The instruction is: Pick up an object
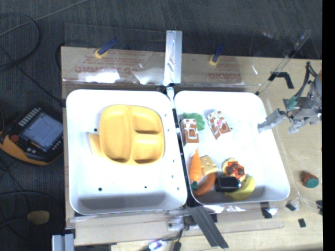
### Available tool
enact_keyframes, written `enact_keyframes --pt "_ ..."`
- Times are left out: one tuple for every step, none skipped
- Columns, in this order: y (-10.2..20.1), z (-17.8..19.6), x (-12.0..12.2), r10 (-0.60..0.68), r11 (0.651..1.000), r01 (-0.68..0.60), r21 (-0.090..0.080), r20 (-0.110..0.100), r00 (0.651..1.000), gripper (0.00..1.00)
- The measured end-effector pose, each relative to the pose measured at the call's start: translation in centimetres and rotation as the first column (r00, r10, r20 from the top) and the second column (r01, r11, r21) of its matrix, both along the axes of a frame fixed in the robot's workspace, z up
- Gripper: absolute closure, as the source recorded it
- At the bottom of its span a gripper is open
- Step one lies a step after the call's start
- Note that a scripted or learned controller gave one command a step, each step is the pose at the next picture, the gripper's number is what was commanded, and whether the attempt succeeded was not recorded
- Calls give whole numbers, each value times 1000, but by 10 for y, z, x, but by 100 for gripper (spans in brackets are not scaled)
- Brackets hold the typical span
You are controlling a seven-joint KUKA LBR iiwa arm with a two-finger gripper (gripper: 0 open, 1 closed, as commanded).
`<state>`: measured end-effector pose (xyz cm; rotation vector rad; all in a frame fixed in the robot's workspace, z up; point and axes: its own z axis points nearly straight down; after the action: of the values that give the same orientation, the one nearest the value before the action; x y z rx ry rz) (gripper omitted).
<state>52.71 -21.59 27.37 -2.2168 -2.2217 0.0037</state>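
Note:
The right white bin (272, 156) holds several small toys. Two brown-and-white house-shaped pieces (190, 129) (218, 124) lie near its back, next to a green piece (192, 117). At the front sit an orange carrot (194, 164), a tan block (208, 164), a black object (228, 183), a round pizza-like piece (233, 168) and a yellow banana (245, 189). My gripper (296, 115) hangs at the right edge of the view, over the bench just outside the right bin's rim, apart from all the toys and with nothing visibly held.
The left white bin (84, 192) carries a yellow divided tray (131, 133). A small red-and-teal object (310, 180) lies on the bench right of the bins. A handheld device (36, 135) rests on the floor at far left.

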Motion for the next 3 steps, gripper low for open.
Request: enact_keyframes --pt "93 -66 78 14 1000 -14 0 -1 1000 0" --pt "70 -181 95 82 997 -82 -2 2 997 0" --pt "70 -174 95 82 997 -82 1 -1 997 100"
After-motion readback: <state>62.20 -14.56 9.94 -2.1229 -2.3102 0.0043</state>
